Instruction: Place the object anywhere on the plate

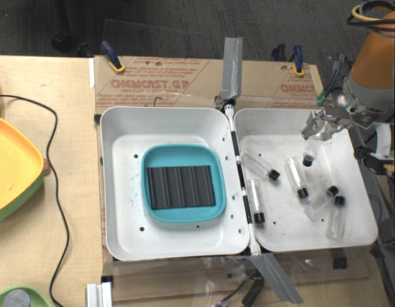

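Wood tabletop [63, 190] fills the left of the frame, with yellow dishes [8, 165] at the left edge and a black cable [56, 171] trailing past them. Left bin [120, 139] at centre holds a teal plate [182, 184] with a dark ribbed middle. Right bin [351, 229] holds several clear vials [296, 178] with black caps, scattered and apart. Gripper [320, 128] at upper right, above the bin's far edge; whether clenched or released, cannot tell.

bench [31, 248]: wood | on it: two white bins [120, 171], cardboard sheet [184, 82], yellow dishes [11, 165], black cable [56, 190]
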`<state>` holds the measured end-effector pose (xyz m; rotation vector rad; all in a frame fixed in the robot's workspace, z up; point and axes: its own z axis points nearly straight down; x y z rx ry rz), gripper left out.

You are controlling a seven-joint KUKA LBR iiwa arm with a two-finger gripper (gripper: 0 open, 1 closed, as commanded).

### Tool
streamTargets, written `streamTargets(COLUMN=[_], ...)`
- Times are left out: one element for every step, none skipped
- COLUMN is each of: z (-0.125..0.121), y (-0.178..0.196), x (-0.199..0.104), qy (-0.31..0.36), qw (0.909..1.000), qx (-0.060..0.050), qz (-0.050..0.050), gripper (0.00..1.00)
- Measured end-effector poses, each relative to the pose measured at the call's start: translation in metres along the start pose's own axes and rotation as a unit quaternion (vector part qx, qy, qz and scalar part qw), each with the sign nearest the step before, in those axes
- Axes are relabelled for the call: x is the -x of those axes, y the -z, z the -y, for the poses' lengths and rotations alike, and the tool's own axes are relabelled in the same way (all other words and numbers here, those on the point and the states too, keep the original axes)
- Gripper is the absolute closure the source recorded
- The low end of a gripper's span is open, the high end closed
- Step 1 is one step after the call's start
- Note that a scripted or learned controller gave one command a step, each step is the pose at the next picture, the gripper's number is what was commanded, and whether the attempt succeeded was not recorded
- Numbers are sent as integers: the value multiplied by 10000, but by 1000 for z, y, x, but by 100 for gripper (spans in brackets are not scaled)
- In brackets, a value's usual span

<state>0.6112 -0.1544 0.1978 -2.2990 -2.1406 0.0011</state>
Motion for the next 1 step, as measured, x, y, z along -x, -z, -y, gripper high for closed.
streamTargets(z=[0], y=[0], x=[0], qy=[0], qw=[10000], qx=[1], qz=[1], gripper=[0])
